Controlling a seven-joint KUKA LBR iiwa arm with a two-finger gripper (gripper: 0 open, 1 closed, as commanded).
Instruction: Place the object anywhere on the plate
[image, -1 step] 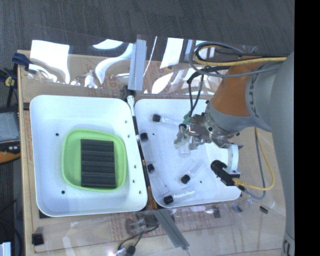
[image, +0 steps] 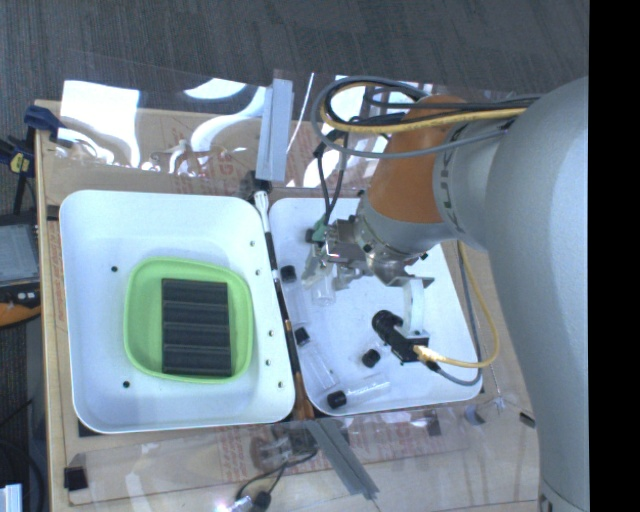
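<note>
**Apparently placed: ribbed block on the plate, arm over the other bin**

Camera view. Two shallow white bins stand side by side on the tabletop (image: 400, 450). The left white bin (image: 90, 230) holds a rounded-square lime-green plastic plate (image: 140, 290) lying flat near its middle. A dark grey ribbed rectangular block (image: 196, 325) rests on the plate, wholly inside the raised rim and apart from it on every side. If this block is the task's object, it already lies where the task asks, and the rim would keep it from sliding off.

The right white bin (image: 345, 330) carries loose clutter: several small black pieces (image: 371, 356), well apart from one another, and some clear plastic bits near its front edge. None of these touches the plate.

The grey arm with its orange band (image: 440, 190) reaches in from the right and bends down over the right bin, with the wrist turned toward the wall between the bins. The gripper (image: 325, 270) hangs low above the upper left part of that bin, well apart from the block. Whether it is released or clenched cannot be told from this angle, and nothing can be seen in its grasp. A yellow cable (image: 480, 330) loops from the arm down its right side to a black fitting over the bin floor.
</note>
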